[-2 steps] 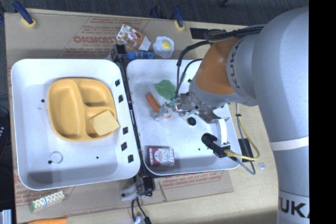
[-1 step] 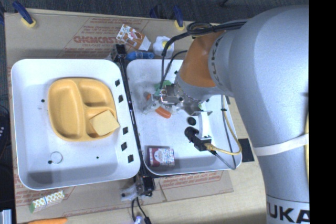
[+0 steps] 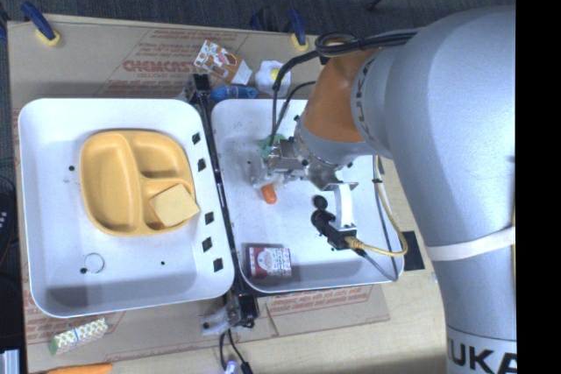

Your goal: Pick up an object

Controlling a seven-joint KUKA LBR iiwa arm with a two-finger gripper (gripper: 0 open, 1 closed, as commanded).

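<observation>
Reaching into the right bin (image 3: 372,271), claw (image 3: 273,160) sits low just above a small orange object (image 3: 269,194); can't tell its grip state. Nothing visibly lifted, so pick looks undone. Red packet (image 3: 267,262) untouched near front wall.

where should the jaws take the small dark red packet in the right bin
Grip the small dark red rectangular packet across its shorter sides, coming straight down from above. It lies flat near the right white bin's front wall, so a side approach looks blocked there.

Single fixed camera above bench (image 3: 79,39), slanted down, both bins (image 3: 44,188) framed.
</observation>
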